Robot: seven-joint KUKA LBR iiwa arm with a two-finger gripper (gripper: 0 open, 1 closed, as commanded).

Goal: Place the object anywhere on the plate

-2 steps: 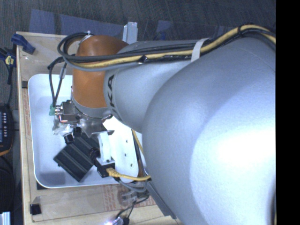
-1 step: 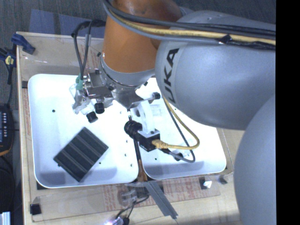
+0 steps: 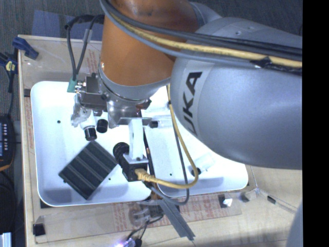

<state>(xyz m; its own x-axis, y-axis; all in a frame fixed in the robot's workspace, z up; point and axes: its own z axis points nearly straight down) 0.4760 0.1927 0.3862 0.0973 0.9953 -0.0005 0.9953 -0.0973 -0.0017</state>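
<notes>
A black ribbed rectangular slab [image 3: 88, 169] lies flat and turned at an angle in the front left part of the left white bin [image 3: 43, 138]. My gripper [image 3: 87, 118] hangs over the middle of that bin, just above and behind the slab and apart from it. Nothing shows in its grasp. The wide orange and grey arm hides the back of the left bin and nearly the whole right bin.
The left bin's rim [image 3: 36, 94] runs close along the left. The wooden bench edge [image 3: 23, 60] lies beyond it, with a blue clamp [image 3: 23, 48] at the far left corner. A strip of the right bin [image 3: 226, 181] shows under the arm.
</notes>
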